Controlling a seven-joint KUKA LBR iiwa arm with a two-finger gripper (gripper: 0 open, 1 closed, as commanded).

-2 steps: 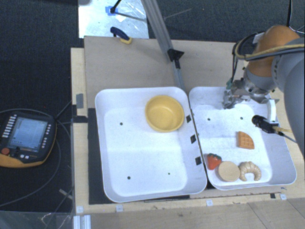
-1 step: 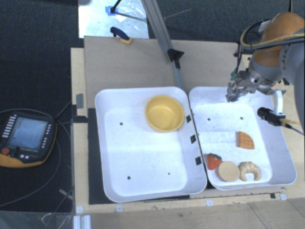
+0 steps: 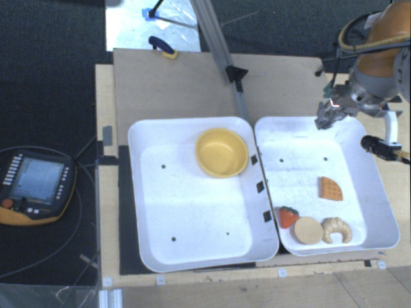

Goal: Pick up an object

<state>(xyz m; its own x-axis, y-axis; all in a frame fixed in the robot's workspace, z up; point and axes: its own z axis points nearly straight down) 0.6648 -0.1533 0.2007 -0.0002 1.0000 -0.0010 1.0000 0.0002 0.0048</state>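
Note:
A yellow bowl (image 3: 221,152) sits at the back of the left bin (image 3: 154,236). The right bin (image 3: 372,172) holds an orange waffle piece (image 3: 331,188) at mid right, and along its front a red strawberry-like piece (image 3: 288,217), a round tan biscuit (image 3: 308,230) and a croissant (image 3: 338,230). My gripper (image 3: 325,119) hangs over the back edge of the right bin, well behind the waffle. Nothing shows between its fingers.
A metal pole (image 3: 215,34) slants over the board behind the bins. A small yellow and dark clamp (image 3: 164,46) lies at the board's back left. A teach pendant (image 3: 33,185) rests on the floor to the left.

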